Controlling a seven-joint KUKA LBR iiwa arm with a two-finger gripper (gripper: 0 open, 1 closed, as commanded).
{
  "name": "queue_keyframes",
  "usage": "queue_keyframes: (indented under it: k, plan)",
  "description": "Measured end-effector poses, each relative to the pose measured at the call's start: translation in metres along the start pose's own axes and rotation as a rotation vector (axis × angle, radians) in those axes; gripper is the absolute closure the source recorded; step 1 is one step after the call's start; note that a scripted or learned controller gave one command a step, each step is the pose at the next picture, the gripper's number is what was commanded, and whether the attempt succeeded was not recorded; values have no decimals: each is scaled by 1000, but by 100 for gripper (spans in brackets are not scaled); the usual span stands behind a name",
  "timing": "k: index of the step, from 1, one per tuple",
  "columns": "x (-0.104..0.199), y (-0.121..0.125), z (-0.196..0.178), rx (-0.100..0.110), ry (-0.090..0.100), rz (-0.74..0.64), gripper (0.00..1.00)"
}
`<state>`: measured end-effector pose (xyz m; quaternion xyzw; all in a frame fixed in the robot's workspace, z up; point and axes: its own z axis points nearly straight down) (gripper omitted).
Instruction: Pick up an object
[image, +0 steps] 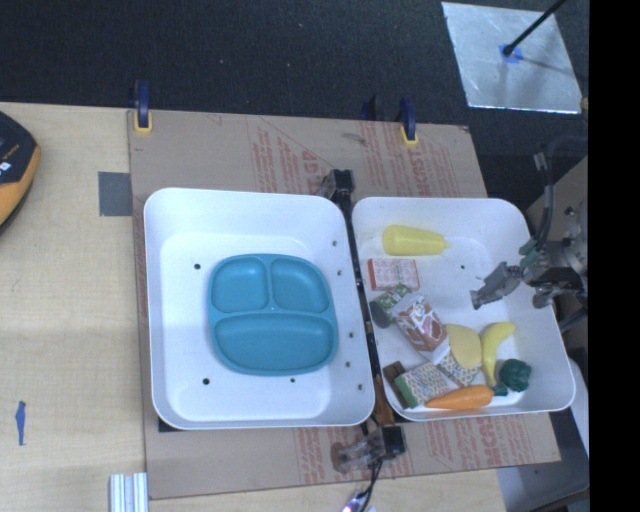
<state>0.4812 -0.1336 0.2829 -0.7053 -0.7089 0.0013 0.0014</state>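
We see the pincer (497, 287) at the right edge of the frame, over the right bin (470, 215), about mid-height. Its fingers are spread apart with nothing between them; one dark finger (490, 292) points left and down over bare bin floor.

The objects sit in the right bin, mostly in its left and lower part:
- yellow pepper-like piece (412, 241) at upper left of the bin, lying flat
- small red-and-white packet (393, 273) just below it
- clump of wrapped packets (410, 315) toward the bin's left wall; exact items hard to tell
- pale yellow wedge (463, 345) and banana (495, 347) side by side, right of the clump, below the pincer
- dark green piece (515, 375) just below the banana, near the bin's lower right corner
- carrot (460, 400) along the bottom wall, lying sideways
- checked packet (428, 380) just above the carrot

The pincer is apart from all of them; nearest are the banana and wedge, lower in the frame.

The left bin (165, 300) holds a blue divided plate (272, 312), roughly centred, three compartments facing up.

Both bins rest on a cardboard sheet (300, 150) clamped to the worktop (60, 300). A yellow-and-black device (15, 170) sits at the frame's left edge.
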Motion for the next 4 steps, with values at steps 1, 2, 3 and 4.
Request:
queue_keyframes:
  k: [1, 2, 3, 4]
  plan:
    - [35, 16, 184, 5, 1, -4, 0]
    - [29, 52, 189, -4, 0, -3, 0]
    - [28, 51, 177, -3, 0, -3, 100]
    - [100, 88, 86, -10, 1, -6, 100]
